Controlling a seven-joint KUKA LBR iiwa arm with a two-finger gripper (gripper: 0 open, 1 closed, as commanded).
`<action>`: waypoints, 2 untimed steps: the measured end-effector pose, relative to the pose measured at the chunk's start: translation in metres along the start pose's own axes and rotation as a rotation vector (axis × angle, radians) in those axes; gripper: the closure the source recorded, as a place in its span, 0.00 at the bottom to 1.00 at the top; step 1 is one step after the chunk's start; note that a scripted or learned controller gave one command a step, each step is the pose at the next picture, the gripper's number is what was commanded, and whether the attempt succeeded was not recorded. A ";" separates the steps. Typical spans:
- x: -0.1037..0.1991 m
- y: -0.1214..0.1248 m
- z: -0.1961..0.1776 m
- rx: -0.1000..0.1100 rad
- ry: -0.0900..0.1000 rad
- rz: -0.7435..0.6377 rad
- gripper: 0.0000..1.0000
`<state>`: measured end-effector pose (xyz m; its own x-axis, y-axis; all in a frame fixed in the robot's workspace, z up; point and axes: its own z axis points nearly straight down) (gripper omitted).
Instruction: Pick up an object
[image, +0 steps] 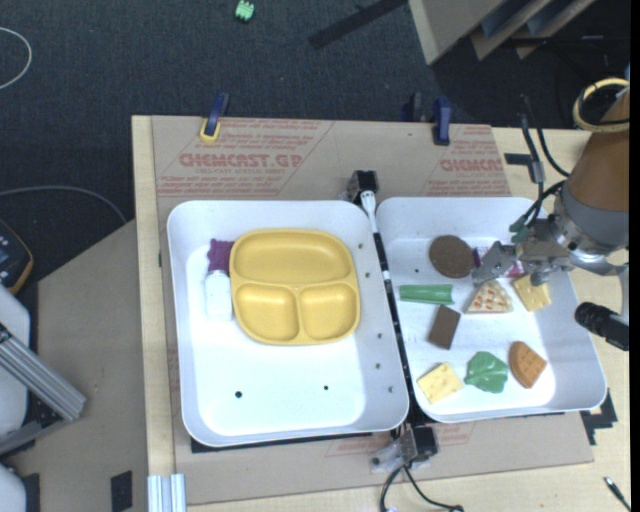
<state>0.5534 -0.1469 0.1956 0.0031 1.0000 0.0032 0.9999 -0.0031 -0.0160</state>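
end effector (522, 258) hovering over right bin (585, 395), beside pizza slice (490, 298) | finger state: cannot tell | bench (300, 150) board reading "CHEMCAST GP"

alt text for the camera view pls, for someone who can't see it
A grey robot arm's gripper reaches from the right over the right white bin, above toy foods: a brown round patty, pizza slice, green bean pod, chocolate bar, cheese wedge, and lettuce leaf. The left white bin holds a yellow divided tray.
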 end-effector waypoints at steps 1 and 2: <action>0.000 0.003 -0.008 -0.015 -0.003 -0.003 0.00; 0.001 -0.006 0.040 -0.009 -0.001 -0.003 0.00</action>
<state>0.5469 -0.1452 0.1558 0.0004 1.0000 0.0024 1.0000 -0.0004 -0.0069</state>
